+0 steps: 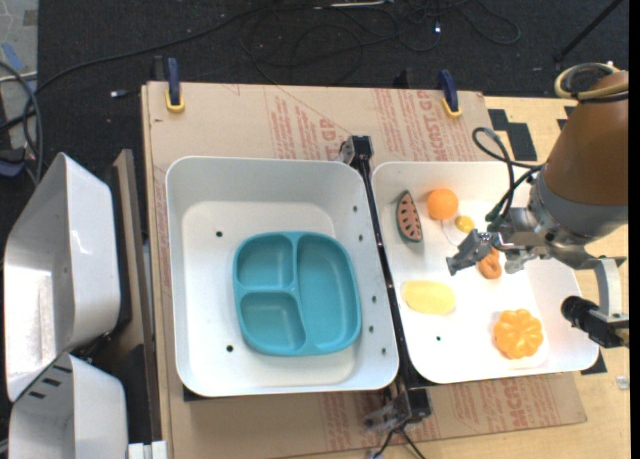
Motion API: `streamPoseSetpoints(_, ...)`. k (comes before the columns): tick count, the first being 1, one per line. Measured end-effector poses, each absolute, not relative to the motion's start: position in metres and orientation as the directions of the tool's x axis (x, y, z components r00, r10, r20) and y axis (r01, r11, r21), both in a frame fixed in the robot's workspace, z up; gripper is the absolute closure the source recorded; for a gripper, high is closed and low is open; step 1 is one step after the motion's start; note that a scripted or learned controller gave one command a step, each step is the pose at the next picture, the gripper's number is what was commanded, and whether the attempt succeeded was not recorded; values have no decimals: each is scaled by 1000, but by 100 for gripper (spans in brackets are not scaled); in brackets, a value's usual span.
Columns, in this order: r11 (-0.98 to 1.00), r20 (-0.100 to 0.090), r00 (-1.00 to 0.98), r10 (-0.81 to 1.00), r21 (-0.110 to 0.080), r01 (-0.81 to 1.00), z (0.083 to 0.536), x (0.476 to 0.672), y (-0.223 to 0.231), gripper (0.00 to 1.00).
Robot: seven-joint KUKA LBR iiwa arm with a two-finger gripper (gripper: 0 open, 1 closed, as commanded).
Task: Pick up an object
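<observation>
The small orange piece (pixel 489 266) sits in the right bin (pixel 560 352), and I take it for the thing I am going after, since it lies right at my tool (pixel 476 252). It is touching or nearly touching the dark fingertips, just to the right of and a shade below them, so the coming move looks like a short drop and a close rather than any real travel. It is a stubby, rounded bit of orange, a little longer than wide, with its long axis running roughly up and down the view; part of it is hidden under my wrist, so I cannot name it for sure.

Whether my fingers are spread or pressed together I cannot tell; they are a dark tangle from above, and I would not claim the piece is between them.

Taking the small orange piece as my landmark: a round orange ball (pixel 442 203) lies up and to its left, with a tiny yellow piece (pixel 464 222) between them. A watermelon slice (pixel 408 216) is farther left, near the bin's wall. A pale yellow oval (pixel 429 297) lies down and left, and an orange pumpkin-like shape (pixel 517 333) lies below. Well to the left, the other bin (pixel 190 277) holds a teal divided plate (pixel 296 293).
</observation>
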State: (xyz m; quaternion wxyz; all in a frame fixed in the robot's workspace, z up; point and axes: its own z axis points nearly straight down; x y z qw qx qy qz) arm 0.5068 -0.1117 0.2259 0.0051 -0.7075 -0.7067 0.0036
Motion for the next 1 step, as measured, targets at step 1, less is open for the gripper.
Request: streamPoseSetpoints(1,1,0,-1,1000,-1,1000,231,509,-112,0)
